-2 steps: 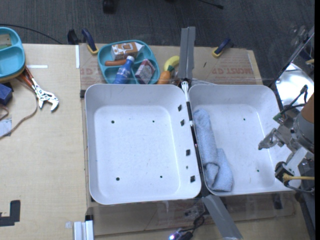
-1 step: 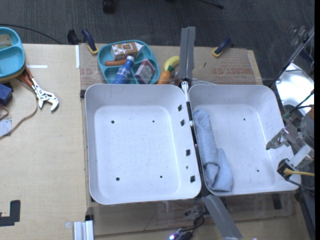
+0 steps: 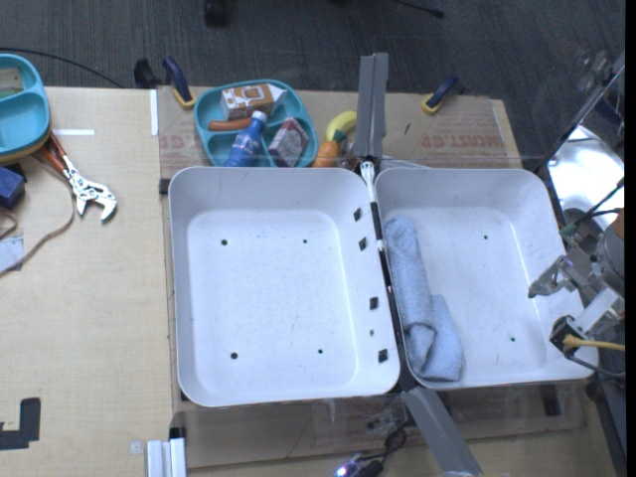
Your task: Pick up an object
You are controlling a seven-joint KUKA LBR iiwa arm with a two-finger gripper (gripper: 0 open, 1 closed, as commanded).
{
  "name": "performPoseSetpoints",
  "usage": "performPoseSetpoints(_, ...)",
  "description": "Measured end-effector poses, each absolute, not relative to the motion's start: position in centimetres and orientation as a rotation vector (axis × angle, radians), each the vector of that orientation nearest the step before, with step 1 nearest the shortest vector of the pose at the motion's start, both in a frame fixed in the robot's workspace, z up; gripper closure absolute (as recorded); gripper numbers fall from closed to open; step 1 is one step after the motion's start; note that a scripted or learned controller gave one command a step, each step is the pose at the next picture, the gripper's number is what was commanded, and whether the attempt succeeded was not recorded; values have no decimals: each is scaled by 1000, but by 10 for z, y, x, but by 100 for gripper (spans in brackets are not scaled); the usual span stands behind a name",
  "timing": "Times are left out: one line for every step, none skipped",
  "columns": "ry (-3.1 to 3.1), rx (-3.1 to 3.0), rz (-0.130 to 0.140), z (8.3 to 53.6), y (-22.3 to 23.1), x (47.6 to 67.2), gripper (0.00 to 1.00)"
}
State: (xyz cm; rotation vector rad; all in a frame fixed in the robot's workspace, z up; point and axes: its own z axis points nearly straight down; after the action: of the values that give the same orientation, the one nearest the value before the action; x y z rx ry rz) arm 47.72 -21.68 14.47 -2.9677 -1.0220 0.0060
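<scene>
The end effector (image 3: 566,311) sits at the right rim of the right bin (image 3: 497,189), partly cut off by the frame edge. Its metal parts are visible there, but whether it is released or clenched cannot be determined, and no object can be seen in it. A folded grey-blue cloth (image 3: 422,301) lies along the left wall of the right bin, well apart from the end effector. The left bin (image 3: 268,189) adjoins the right bin on the worktop (image 3: 89,306). Behind the bins, a teal tray (image 3: 209,127) holds a blue bottle (image 3: 243,139) and small packaged items. An adjustable wrench (image 3: 87,194) lies on the worktop at far left.
</scene>
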Motion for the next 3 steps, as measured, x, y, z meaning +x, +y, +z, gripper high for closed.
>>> performPoseSetpoints(-526, -3096, 6, 174, -216, 477, 0)
performPoseSetpoints(-533, -3094, 13, 182, -216, 477, 100)
performPoseSetpoints(-325, -3117, 5, 91, -219, 482, 100)
